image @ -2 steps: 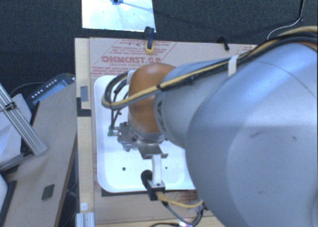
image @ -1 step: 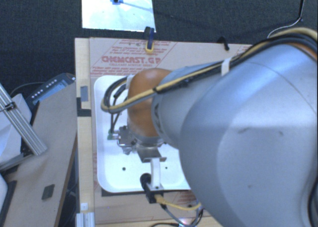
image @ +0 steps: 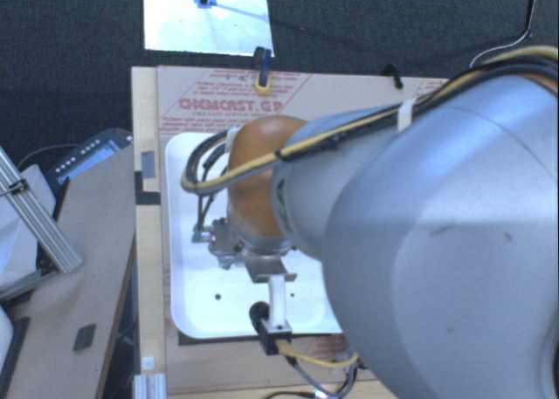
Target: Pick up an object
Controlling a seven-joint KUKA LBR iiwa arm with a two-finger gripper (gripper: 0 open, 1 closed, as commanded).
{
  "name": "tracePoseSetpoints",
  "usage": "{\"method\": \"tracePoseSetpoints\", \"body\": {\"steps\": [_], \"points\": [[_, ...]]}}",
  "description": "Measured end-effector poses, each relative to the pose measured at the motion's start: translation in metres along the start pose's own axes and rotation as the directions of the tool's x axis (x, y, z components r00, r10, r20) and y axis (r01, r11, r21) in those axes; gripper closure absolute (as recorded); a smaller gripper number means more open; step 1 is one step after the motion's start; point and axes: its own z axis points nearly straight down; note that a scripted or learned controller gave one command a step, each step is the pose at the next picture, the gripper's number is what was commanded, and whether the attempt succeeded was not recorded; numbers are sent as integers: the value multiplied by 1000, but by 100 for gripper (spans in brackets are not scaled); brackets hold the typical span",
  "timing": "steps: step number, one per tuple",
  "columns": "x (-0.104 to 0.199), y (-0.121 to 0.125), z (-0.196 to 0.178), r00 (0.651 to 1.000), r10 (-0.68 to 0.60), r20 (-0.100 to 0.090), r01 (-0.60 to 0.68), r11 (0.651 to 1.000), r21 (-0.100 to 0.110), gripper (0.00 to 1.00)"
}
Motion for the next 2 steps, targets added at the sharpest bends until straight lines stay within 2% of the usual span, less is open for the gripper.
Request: {"method": "tracePoseSetpoints", "body": {"steps": [1, 2], "points": [[3, 33, 28, 1000, -2, 0, 2, 1000, -1, 100], [3, 17, 64, 1000, 0, 1, 0, 1000, 1, 100]]}}
